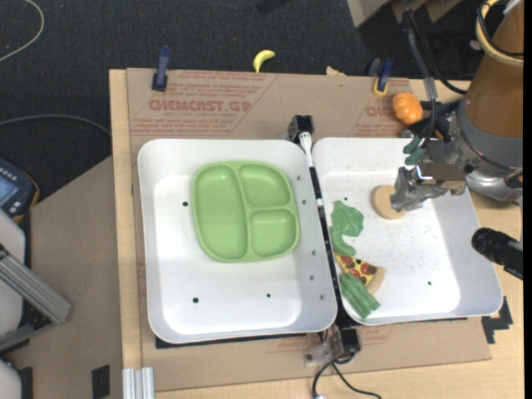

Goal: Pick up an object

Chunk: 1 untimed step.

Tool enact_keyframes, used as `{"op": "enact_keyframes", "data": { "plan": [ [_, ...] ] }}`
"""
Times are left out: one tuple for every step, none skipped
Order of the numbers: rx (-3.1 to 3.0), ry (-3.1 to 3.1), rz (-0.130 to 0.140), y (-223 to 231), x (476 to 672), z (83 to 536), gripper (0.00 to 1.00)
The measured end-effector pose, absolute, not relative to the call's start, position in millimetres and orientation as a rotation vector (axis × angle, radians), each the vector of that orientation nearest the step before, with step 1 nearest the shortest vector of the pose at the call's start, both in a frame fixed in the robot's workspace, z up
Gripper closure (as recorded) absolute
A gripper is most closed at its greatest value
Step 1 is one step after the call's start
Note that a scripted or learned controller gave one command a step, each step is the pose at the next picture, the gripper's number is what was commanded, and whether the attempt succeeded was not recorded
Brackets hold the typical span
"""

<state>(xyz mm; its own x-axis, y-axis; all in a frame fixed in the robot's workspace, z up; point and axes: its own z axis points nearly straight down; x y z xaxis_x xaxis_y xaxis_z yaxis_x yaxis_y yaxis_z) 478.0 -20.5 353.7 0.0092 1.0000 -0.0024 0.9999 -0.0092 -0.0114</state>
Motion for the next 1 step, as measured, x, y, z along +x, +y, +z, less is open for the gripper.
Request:
{"op": "enact_keyframes", "data": {
  "plan": [
    [-2.229, -2.208, 0.009, -102.1, 478.0, 307.4, 1.0]
  ]
}}
